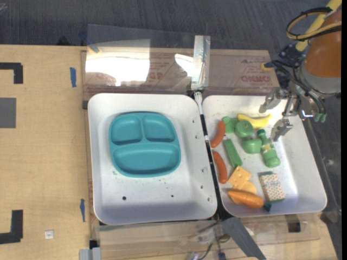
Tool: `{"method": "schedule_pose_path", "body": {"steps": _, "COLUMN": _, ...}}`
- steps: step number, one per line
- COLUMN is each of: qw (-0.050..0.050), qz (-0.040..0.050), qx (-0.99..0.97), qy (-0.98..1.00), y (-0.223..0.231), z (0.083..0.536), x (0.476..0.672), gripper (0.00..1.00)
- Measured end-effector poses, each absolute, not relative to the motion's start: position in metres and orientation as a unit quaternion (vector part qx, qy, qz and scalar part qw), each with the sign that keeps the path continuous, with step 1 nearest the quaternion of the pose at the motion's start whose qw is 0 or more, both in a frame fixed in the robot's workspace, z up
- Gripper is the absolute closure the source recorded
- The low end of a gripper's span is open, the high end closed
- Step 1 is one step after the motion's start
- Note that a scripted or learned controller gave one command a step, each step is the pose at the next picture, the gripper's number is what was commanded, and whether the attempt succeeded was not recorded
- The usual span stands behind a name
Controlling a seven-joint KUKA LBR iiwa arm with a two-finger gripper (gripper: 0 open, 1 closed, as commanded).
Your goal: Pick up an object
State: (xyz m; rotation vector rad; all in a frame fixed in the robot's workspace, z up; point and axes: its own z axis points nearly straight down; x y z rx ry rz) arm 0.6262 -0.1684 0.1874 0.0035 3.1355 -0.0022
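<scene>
Here, gripper (277,114) spread open, holding nothing, yellow banana (254,120) just left of it, right bin (309,186).

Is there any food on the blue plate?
No, it is empty. The blue plate shows only bare teal in its three sections, while the toy food lies in the right bin.

White shallow plastic bins: 2, left bin (100,161) and right bin (309,172).

Teal three-compartment plastic tray (145,144): 1, in left bin.

Toy food, right bin:
- orange-red sausages: 2 ( (218,134), (220,166))
- orange carrot (246,199): 1
- yellow banana (254,120): 1
- yellow-orange cheese wedge (241,179): 1
- long green stick-shaped vegetable (233,151): 1
- other green pieces clustered (250,137): exact count unclear, at least 3
- speckled rectangular packet (271,186): 1
</scene>
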Motion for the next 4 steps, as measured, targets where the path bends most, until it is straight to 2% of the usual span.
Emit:
{"method": "schedule_pose_path", "body": {"steps": 1, "qw": 0.007, "qz": -0.0015, "qx": -0.018, "qy": 1.0, "y": -0.142, "z": 0.09, "x": 0.634, "gripper": 0.0}}
{"method": "schedule_pose_path", "body": {"steps": 2, "qw": 0.004, "qz": -0.0006, "qx": -0.032, "qy": 0.999, "y": -0.121, "z": 0.089, "x": 0.634, "gripper": 0.0}}
{"method": "schedule_pose_path", "body": {"steps": 3, "qw": 0.005, "qz": -0.0011, "qx": -0.051, "qy": 0.999, "y": -0.101, "z": 0.09, "x": 0.577, "gripper": 0.0}}
{"method": "schedule_pose_path", "body": {"steps": 4, "qw": 0.006, "qz": -0.0012, "qx": -0.063, "qy": 0.998, "y": -0.127, "z": 0.088, "x": 0.64, "gripper": 0.0}}
